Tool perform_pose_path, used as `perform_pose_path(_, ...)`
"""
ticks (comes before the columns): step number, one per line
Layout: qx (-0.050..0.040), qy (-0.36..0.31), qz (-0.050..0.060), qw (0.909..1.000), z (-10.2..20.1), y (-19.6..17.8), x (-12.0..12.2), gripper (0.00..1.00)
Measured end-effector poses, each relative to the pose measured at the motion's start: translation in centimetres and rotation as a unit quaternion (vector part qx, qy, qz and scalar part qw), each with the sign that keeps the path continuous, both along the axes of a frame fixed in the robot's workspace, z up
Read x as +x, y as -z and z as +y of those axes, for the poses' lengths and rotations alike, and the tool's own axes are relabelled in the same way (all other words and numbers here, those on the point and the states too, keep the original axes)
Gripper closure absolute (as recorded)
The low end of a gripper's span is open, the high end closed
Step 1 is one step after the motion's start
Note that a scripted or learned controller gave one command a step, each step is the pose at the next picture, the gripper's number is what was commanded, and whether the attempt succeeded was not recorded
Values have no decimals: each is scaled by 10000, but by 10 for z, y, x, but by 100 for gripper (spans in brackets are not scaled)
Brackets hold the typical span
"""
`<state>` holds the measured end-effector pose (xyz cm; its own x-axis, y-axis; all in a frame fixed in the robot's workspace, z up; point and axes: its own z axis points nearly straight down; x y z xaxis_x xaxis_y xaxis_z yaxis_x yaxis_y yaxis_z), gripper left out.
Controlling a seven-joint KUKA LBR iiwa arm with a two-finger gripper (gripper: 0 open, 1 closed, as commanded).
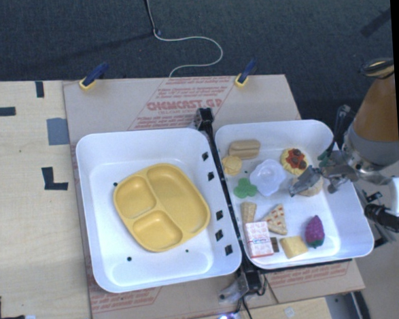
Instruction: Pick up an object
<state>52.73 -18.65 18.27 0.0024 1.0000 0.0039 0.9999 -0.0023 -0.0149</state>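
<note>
Where the pincer [303,184] dips, a pale item [313,189] half-hidden beneath.

Bread roll [244,148]: tan, lying flat, 12 o'clock of the right bin [349,210].
Clear cup [267,176]: tipped, bin centre.
Green leaf [245,188]: 9 o'clock of cup.
Pizza slice [277,219]: 6 o'clock of cup.
Purple grapes [315,230]: 4 o'clock corner.
Red-white carton [257,238]: flat, 7 o'clock.
</note>
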Motion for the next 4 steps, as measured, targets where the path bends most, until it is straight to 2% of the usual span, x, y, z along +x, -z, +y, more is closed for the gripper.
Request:
perform_pose_path(1, -13, -17, -52, 10000, 0, -6, 3, 0)
perform_pose_path(2, -7, -18, -25, 10000, 5, 52, -9, 0)
perform_pose_path(3, -10, -9, -69, 10000, 6, 98, -8, 0)
perform_pose_path(4, 21, -24, -91, 10000, 9, 84, -5, 100)
